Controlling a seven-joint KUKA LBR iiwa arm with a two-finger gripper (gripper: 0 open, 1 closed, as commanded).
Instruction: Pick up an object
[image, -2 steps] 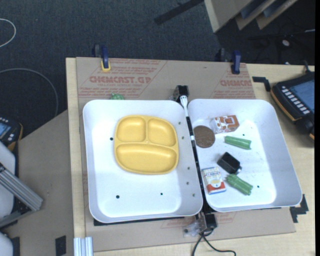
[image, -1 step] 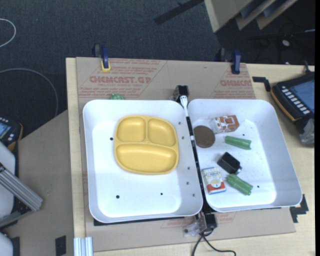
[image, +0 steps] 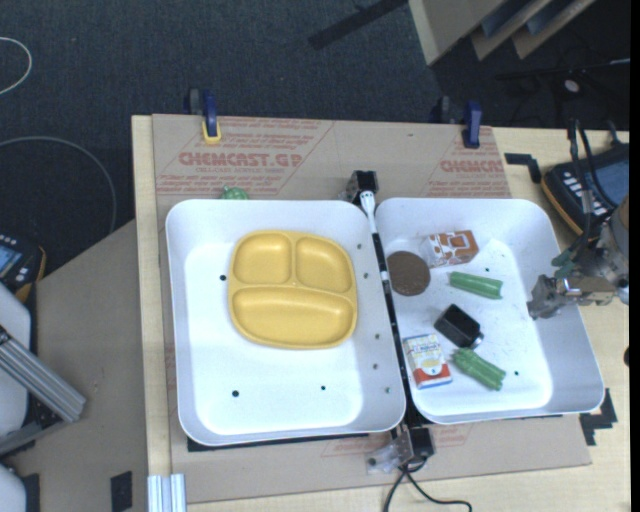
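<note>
The right bin (image: 520, 230) holds several small items: a brown round disc (image: 407, 272), an orange-and-white carton (image: 450, 245), a green cylinder (image: 475, 285), a black block (image: 458, 325), a red-and-white carton (image: 428, 362) and a second green cylinder (image: 480, 368). My gripper (image: 548, 298) hangs over the right side of this bin, well to the right of the black block and the upper green cylinder. It looks small and dark from here. Nothing is visibly held in it.
The left bin (image: 200, 340) carries a yellow divided plate (image: 293, 288). Blue clamps (image: 209, 112) pin the cardboard base at the back. A dark device (image: 585, 185) and cables lie beyond the right bin's far corner.
</note>
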